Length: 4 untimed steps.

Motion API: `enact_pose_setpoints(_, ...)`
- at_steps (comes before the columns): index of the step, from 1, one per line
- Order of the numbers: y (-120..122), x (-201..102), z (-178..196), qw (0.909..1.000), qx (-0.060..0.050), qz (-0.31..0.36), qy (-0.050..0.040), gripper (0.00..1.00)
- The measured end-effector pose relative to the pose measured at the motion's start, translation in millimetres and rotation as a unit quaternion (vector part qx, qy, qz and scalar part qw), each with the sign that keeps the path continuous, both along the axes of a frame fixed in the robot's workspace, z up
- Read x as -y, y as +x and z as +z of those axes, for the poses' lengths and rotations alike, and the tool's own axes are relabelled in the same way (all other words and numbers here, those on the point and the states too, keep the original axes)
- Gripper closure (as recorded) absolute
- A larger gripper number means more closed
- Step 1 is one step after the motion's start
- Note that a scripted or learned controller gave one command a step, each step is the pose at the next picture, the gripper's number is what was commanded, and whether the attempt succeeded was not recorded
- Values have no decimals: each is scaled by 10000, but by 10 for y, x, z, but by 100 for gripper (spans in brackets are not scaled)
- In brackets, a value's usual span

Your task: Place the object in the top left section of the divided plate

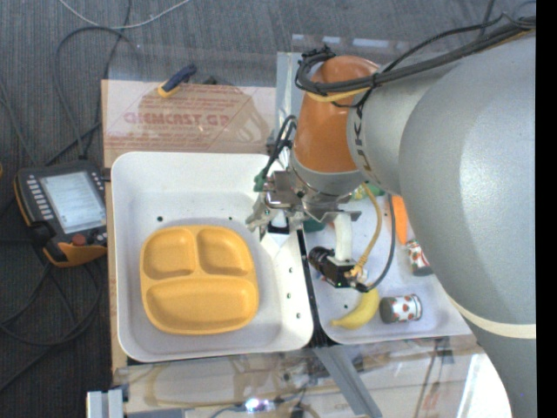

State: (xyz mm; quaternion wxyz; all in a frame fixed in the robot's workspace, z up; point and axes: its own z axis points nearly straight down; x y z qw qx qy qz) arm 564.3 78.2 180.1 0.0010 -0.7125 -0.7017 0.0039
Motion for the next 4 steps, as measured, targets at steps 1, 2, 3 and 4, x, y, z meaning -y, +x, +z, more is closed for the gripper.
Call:
enact_pose_setpoints(1, -227, -457, -230, 9958, -8, 920, 13, 100)
enact_pose_setpoints(2, -437, -1180, 236, 9780, -2, 2085, 19, 100)
enact_pose_setpoints(3, -462, -1264, 155, 9786, -9, 2058, 22, 100)
enact_pose_setpoints(4, -316, -1301, 164, 9390, -2, 3439, 19, 100)
